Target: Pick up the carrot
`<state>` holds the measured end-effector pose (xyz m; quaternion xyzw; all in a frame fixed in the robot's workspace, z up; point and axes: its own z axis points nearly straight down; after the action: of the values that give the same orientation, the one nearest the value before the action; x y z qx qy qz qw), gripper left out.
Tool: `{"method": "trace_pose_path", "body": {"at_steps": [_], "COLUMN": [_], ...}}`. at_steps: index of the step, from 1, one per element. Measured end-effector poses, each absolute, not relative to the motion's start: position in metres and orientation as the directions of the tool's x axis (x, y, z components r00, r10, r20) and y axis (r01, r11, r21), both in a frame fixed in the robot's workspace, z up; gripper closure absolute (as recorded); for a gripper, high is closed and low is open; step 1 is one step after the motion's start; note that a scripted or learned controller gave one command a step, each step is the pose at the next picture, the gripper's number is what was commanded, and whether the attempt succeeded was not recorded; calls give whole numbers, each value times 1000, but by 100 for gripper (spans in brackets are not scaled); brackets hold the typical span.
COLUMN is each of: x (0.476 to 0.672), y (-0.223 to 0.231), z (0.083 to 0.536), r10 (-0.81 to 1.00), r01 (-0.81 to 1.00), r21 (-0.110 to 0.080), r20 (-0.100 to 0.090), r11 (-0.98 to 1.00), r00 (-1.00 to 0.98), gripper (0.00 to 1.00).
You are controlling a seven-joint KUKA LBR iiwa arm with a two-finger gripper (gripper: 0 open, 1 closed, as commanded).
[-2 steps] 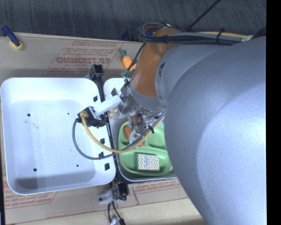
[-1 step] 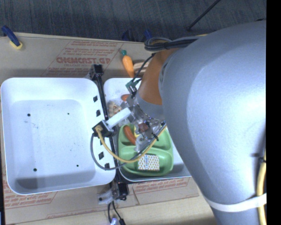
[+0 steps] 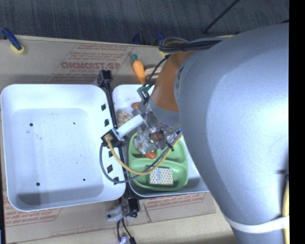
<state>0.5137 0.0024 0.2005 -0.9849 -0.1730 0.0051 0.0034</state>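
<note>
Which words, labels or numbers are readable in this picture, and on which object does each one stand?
"CHEMCAST GP": red print on the brown cardboard sheet under the bins, above the left white bin; the last letters are uncertain.
Smaller red lines around that name: too blurred to read.
Red print on the cardboard along the front edge, below the bins: too small to read.
Patterned card on the green tray: no legible text.

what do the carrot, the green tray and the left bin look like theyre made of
Carrot: likely plastic or rubber toy; uniform bright orange, smooth, with a small green tip. It lies on the cardboard beyond the bins.
Green tray: seemingly moulded plastic; even pale green, rounded glossy rim.
Left bin: probably white plastic, smooth with soft sheen and rounded corners.
The gripper hangs over the tray.
</note>
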Motion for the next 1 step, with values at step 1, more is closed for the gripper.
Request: {"method": "trace_pose_path", "body": {"at_steps": [1], "x": [522], "y": [83], "z": [191], "r10": [365], "r01": [365], "r21": [-3], "r20": [-4], "r11": [-931], "r00": [931], "gripper": [100]}}
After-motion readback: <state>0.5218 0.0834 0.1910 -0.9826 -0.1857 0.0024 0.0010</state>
